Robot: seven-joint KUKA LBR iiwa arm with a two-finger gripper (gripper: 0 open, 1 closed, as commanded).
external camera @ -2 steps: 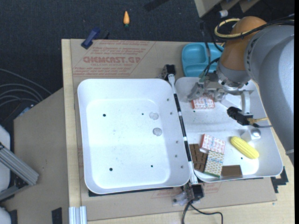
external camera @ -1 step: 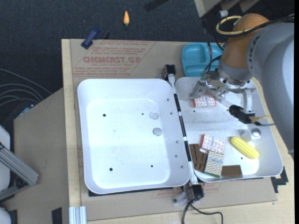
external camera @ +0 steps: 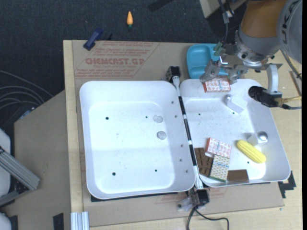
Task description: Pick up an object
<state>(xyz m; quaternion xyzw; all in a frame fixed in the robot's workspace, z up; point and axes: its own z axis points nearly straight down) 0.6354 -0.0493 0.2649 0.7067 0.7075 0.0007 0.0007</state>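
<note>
2 fingers of the tool closed on a small red-patterned box, raised above right bin

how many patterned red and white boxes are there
2. One box is at the far edge of the right bin, just under the gripper. The other box lies near the bin's front, left of the corn. More may be hidden under the arm.

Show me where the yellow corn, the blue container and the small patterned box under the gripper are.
yellow corn [external camera: 251,151], camera view, middle of cob
blue container [external camera: 198,60], camera view, its inner floor
patterned box [external camera: 217,85], camera view, its top face
</note>
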